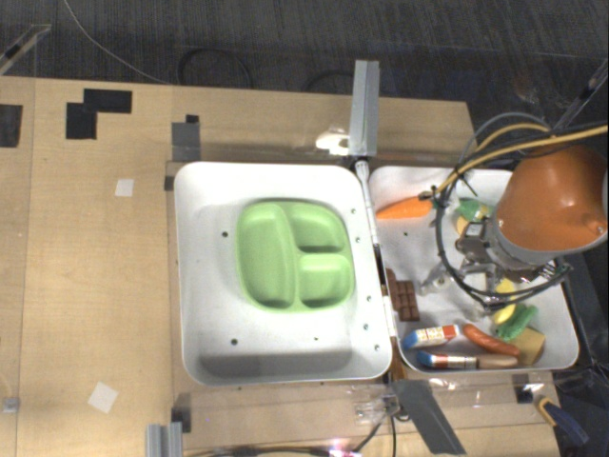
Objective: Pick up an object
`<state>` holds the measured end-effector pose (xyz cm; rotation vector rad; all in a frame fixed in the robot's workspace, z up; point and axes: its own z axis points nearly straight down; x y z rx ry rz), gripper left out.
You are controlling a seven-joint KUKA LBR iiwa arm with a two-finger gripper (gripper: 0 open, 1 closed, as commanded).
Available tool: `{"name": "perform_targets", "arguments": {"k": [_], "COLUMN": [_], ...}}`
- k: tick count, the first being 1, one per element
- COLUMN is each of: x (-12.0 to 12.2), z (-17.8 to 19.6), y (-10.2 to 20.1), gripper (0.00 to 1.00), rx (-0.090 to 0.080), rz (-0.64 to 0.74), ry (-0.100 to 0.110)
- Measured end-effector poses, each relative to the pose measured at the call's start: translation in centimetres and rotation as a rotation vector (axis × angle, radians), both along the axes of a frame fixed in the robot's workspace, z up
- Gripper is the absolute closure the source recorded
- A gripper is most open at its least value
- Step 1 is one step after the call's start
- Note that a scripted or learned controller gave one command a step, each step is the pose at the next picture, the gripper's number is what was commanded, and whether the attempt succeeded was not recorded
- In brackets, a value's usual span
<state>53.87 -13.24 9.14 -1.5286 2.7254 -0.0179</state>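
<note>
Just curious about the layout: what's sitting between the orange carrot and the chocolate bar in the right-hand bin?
Nothing. In the camera view, the stretch between the carrot and the chocolate bar is bare white bin floor.

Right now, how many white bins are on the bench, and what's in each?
2. The left bin holds a green divided plate. The right bin holds a carrot, a chocolate bar and other small items, some possibly hidden under the arm.

left bin [205, 255]: green divided plate [290, 253] | wooden bench [86, 284]
</note>
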Motion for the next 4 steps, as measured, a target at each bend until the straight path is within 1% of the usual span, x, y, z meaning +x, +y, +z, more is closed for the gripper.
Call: {"name": "perform_targets", "arguments": {"k": [1,2,3,4], "x": [5.3,9.1,4.5,-4.5], "z": [-0.1,-0.2,-0.1,0.1], "y": [-2.8,4.3,3.9,3.5], "gripper": [0.0,0.0,0.0,0.0], "rx": [0.0,0.005,0.002,0.0], "rz": [0.09,0.111,0.109,-0.001], "ry": [0.003,0.006,0.006,-0.003]}}
